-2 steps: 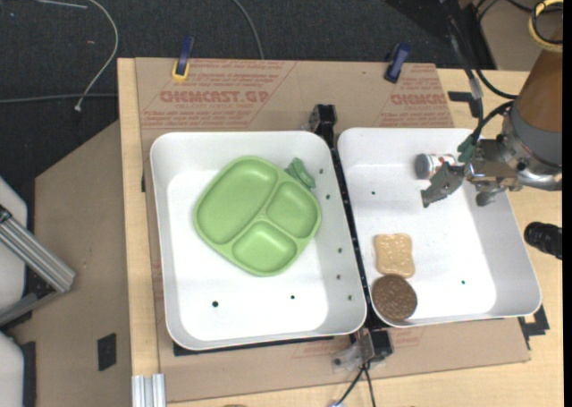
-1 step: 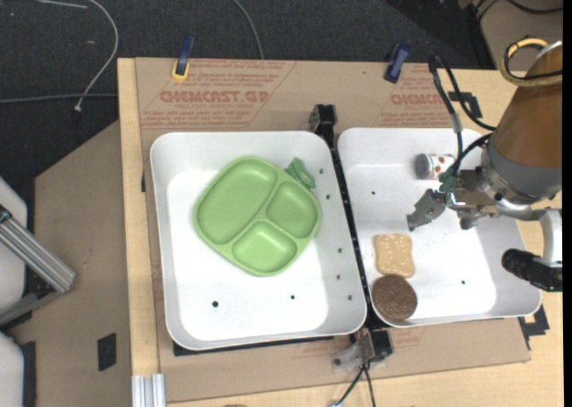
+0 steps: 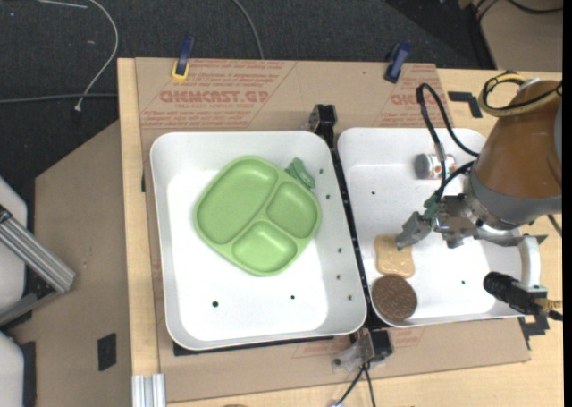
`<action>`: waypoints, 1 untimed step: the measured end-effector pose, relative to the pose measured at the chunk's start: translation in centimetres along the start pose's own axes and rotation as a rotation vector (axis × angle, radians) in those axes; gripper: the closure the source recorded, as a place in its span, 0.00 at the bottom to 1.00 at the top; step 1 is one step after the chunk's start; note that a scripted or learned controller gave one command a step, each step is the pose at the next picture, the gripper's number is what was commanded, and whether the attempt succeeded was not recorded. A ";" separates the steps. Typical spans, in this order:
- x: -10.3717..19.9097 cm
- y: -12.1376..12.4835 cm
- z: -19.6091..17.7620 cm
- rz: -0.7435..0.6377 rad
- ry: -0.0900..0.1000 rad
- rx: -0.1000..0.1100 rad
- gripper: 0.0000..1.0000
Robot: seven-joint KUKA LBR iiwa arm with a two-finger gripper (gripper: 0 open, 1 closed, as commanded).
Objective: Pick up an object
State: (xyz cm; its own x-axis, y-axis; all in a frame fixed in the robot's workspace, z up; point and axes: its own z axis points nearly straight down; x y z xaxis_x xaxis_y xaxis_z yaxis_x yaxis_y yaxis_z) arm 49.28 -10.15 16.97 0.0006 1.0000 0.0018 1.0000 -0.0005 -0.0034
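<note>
In the right bin, a tan slice of toast lies near the left wall, with a round brown cookie-like disc just in front of it. A small silver and orange cylinder rests at the back of the same bin. My gripper hangs over the right bin, just right of and above the toast, with nothing seen between its fingers. A green three-compartment plate lies in the left bin, with a small dark green item at its upper right rim.
The arm's orange band and grey body cover the right bin's right side. A black cable loops over the back of the right bin. Blue clamps hold the cardboard base at the rear.
</note>
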 end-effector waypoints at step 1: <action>0.0 -0.3 4.3 0.000 0.001 0.004 0.00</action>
State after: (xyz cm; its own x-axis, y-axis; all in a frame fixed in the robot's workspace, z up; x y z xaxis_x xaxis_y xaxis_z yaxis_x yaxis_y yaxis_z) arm 48.97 -10.13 12.71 0.0009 1.0000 0.0031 1.0000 -0.0009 -0.0070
